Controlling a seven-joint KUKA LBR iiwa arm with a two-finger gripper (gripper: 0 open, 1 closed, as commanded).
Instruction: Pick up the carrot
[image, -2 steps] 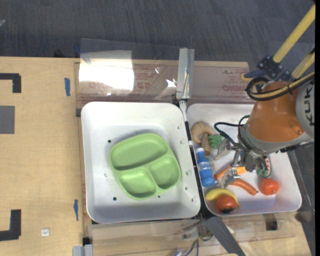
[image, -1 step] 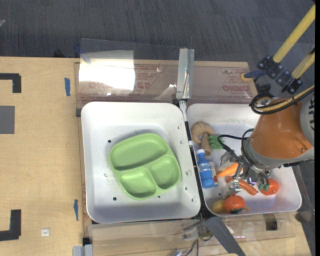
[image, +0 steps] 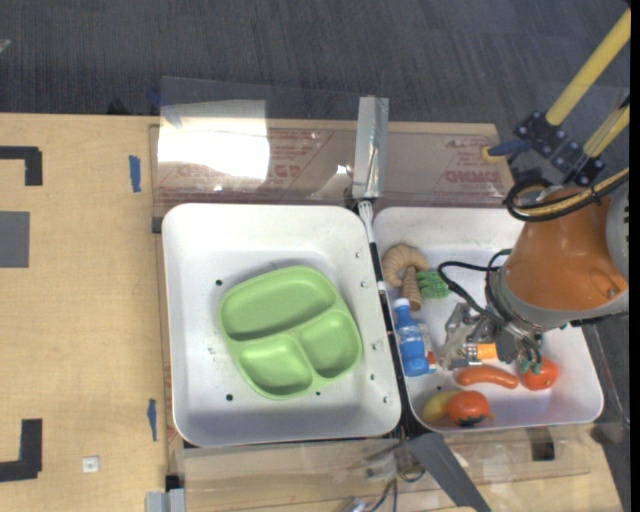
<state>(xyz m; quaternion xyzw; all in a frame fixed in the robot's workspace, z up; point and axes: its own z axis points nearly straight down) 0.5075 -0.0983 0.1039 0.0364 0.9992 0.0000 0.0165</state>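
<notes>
The carrot (image: 487, 377), a long orange-red piece, lies flat near the front of the right bin (image: 585, 400). My gripper (image: 468, 342) hangs low in that bin, right above the carrot's left half and just behind it. A small bright orange bit (image: 485, 351) shows beside the gripper's metal parts; I cannot tell what it is. The arm's orange band (image: 560, 262) hides the bin floor behind the gripper.
The right bin also holds a blue bottle (image: 408, 337), a tan rope ring (image: 403, 262), a green piece (image: 433, 285), a red-orange round fruit (image: 541, 374) and an orange and yellow item (image: 460, 406). A green divided plate (image: 290, 330) lies in the left bin (image: 190, 250).
</notes>
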